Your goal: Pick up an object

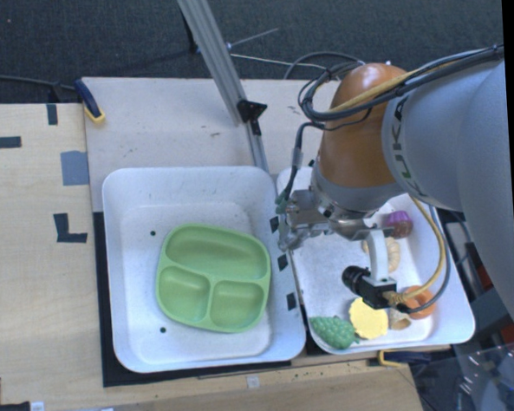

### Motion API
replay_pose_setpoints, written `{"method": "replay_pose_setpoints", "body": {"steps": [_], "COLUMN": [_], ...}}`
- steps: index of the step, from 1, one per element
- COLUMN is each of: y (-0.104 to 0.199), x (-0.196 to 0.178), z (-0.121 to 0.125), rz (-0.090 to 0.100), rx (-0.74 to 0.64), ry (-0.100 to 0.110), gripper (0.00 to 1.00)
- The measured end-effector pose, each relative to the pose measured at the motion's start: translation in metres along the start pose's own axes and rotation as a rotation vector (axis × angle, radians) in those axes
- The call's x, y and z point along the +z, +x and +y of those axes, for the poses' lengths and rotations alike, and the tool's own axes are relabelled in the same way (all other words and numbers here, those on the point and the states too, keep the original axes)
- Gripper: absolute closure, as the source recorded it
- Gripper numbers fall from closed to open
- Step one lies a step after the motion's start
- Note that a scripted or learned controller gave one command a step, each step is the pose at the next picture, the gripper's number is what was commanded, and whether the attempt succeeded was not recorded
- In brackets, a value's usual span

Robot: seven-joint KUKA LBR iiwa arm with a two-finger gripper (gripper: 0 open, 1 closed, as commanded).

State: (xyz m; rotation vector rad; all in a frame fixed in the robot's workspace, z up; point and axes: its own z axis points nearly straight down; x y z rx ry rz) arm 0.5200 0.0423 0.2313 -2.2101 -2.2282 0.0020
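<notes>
My gripper (pixel 286 233) hangs over the left edge of the right bin (pixel 318 279), close to the wall shared with the left bin. The grey arm and its orange band cover much of the right bin's back. Toys lie along the right bin's front and right side: a green bumpy toy (pixel 334 331), a yellow round piece (pixel 368 318), an orange piece (pixel 421 301), a pale piece (pixel 392 254) and a purple piece (pixel 400 224). None of them is seen at the gripper.
The left bin (pixel 130 251) holds a green divided plate (pixel 214 278). A slanted metal pole (pixel 222 63) rises behind the bins. A blue and yellow clamp (pixel 90 102) sits at the bench's back left corner.
</notes>
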Motion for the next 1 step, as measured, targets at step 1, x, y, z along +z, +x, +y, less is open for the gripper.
{"method": "replay_pose_setpoints", "body": {"steps": [1], "y": [0.0560], "x": [-0.0069], "z": [0.0155], "rz": [0.000], "rx": [0.000], "ry": [-0.002], "gripper": [1.00]}}
